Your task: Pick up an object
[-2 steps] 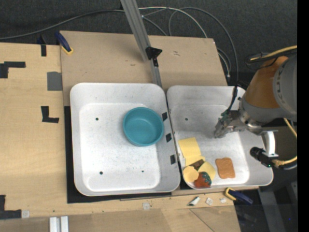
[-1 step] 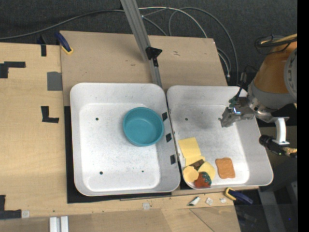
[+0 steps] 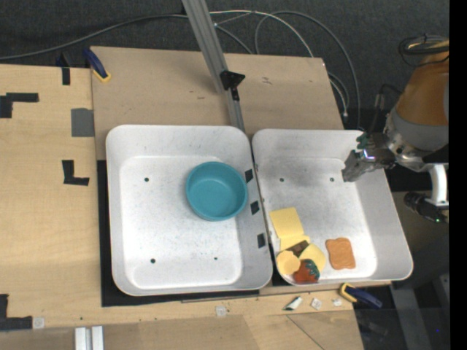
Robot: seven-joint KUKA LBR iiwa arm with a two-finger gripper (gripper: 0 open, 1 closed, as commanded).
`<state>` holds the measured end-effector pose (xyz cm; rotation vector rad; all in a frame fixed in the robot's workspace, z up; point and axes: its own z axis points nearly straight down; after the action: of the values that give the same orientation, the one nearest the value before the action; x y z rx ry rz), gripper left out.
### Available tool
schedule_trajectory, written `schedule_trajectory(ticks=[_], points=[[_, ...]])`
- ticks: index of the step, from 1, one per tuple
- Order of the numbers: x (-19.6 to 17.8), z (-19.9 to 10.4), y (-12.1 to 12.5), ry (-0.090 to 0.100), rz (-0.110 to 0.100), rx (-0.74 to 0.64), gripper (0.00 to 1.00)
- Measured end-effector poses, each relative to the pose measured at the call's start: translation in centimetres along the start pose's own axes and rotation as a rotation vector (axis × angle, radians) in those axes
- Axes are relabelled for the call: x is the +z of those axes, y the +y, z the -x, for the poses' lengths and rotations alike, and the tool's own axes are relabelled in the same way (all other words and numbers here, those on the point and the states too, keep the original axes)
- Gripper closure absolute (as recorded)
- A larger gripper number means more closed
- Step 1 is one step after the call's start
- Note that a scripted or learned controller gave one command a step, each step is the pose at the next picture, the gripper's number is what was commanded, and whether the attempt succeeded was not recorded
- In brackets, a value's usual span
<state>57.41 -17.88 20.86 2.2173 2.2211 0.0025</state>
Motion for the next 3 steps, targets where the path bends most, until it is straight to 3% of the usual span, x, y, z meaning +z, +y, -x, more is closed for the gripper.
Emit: schedule_trajectory(ticks=[1,2,3], points=[[0.2,0.0,0.0,0.0,-0.005,0.001,1.0],[-1.1,-5.2,-1.3,0.003,-0.004,-0.004,1.0],[-0.2,-10.2,-2.6,0.003,-0.007,-0.004,1.0]])
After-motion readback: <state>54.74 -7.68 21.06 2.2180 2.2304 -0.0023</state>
